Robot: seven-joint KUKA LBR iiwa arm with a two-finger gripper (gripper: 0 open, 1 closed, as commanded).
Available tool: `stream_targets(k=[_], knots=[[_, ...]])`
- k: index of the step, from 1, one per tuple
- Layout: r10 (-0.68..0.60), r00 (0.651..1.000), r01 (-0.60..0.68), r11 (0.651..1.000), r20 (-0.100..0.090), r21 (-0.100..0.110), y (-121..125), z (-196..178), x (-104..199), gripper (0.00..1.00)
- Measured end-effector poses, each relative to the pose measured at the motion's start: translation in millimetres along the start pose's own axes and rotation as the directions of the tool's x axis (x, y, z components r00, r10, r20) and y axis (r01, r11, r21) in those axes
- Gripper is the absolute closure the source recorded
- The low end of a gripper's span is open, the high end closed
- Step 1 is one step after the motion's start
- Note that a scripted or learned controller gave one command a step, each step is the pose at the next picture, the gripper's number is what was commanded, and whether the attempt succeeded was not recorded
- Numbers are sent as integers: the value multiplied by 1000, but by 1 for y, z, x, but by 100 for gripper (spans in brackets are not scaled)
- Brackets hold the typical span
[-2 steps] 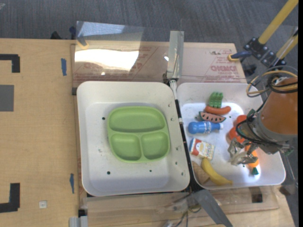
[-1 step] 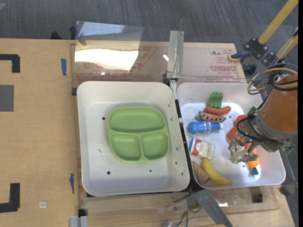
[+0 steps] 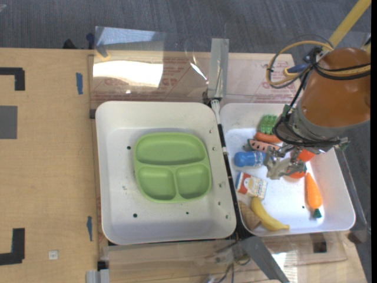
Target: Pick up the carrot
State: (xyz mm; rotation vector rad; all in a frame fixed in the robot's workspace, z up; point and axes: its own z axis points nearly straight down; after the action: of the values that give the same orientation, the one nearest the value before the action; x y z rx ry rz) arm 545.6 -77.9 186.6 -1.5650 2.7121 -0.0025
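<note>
Camera view, from above at a slant. Two shallow white bins side by side on a brown worktop [image 3: 47, 158]. Left bin [image 3: 112, 175]: one green divided plate [image 3: 172, 165], three compartments, lying flat near the centre. Right bin [image 3: 336, 211]: a clutter of small things. Carrot [image 3: 313, 194], orange with a dark green tip, lying lengthwise at the right side of the right bin, tip toward the near edge, free of the gripper. Banana [image 3: 267, 214] at the near side of the same bin, left of the carrot and well apart from it. Small red-and-white carton [image 3: 252, 186] just beyond the banana; blue bottle [image 3: 249, 158] farther still, at the bin's left wall; green block [image 3: 268, 123] and an orange piece [image 3: 265, 139] toward the far side. Grey arm with orange band [image 3: 339, 90] entering from the right, hanging over the far right part of the right bin. Gripper [image 3: 285, 167] low over the bin's middle, left of the carrot's upper end; finger spread not discernible among the clutter, so cannot tell whether apart or together.
</note>
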Motion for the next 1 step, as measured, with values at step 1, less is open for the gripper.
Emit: stream_targets(k=[1], knots=[[-518, 856, 518, 856, -1, -3, -65, -54, 53, 100]])
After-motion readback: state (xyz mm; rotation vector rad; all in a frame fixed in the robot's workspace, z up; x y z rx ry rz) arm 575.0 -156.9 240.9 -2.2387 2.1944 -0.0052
